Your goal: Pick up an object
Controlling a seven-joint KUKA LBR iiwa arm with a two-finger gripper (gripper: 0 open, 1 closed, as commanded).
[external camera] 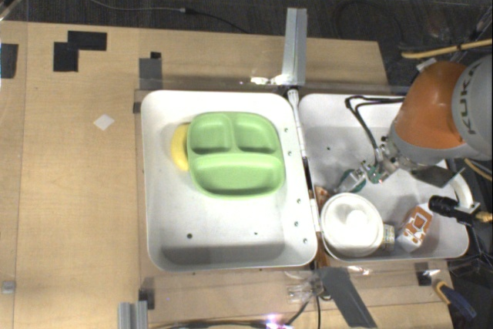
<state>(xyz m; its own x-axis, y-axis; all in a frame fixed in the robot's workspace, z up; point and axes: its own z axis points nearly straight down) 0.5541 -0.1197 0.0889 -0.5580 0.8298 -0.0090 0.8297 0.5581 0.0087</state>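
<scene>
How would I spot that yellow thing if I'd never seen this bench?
Find the left bin of the two white ones. A green divided plate lies in its upper half. The yellow object peeks out from the plate's left edge, the sole yellow item in that bin.

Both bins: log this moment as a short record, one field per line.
left bin: green divided plate lying on a yellow object
right bin: white bowl, small orange-and-white item to its right
arm: over the right bin
tool: low in the right bin, just above the white bowl
finger state: cannot tell
</scene>
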